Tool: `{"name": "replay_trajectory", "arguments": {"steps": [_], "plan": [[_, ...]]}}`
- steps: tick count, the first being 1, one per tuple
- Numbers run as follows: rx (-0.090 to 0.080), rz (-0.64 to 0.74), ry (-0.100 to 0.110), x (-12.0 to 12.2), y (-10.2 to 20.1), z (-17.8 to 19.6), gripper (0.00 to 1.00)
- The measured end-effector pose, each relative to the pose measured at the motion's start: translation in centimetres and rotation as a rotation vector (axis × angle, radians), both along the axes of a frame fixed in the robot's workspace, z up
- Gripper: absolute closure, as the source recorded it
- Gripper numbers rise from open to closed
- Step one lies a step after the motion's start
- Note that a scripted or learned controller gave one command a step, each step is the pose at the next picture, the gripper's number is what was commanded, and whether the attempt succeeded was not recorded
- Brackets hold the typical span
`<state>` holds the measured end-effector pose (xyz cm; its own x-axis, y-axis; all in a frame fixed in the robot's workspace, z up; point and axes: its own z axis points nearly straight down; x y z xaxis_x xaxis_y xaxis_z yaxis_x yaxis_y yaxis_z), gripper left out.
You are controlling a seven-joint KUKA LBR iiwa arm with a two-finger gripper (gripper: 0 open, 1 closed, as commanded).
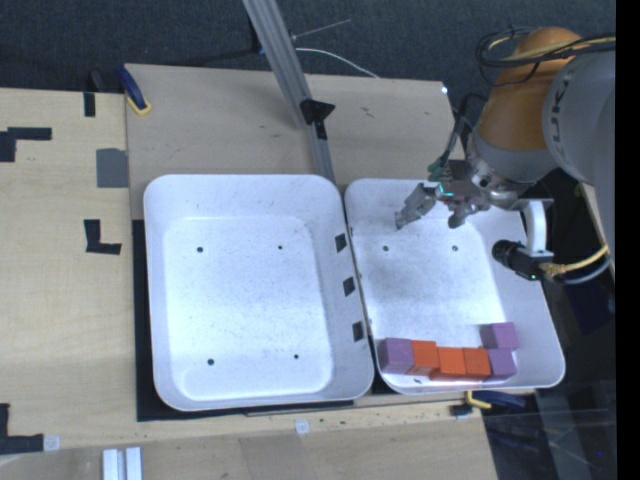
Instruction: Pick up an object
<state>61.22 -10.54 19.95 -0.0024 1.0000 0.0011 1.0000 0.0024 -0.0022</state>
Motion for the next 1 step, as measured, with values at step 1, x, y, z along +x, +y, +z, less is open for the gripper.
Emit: {"name": "replay_trajectory", "arguments": {"steps": [1], "plan": [[0.002, 0.008, -0.001, 2.81, 12.34, -0.83, 0.00]]}}
